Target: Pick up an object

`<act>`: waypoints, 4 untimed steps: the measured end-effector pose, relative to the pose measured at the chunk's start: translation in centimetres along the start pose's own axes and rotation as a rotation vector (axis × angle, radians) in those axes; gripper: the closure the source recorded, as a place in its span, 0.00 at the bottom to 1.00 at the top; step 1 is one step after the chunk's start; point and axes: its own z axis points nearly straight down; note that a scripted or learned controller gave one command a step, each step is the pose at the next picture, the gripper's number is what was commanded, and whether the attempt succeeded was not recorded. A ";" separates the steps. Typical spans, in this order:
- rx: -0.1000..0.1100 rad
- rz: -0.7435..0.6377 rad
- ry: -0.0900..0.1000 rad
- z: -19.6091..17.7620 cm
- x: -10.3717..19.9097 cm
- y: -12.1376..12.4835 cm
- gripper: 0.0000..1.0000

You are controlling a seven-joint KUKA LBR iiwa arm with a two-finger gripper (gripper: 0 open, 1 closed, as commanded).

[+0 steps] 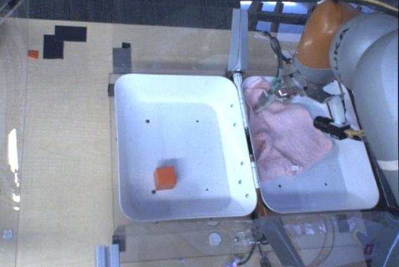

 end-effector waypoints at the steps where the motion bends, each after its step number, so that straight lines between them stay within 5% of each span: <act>1: 0.000 -0.074 0.001 -0.8 -0.1 -0.1 0.00; 2: 0.002 -0.259 0.005 -0.3 -1.3 -0.9 0.00; 4: 0.012 -0.258 0.008 -0.1 -1.3 -0.7 0.00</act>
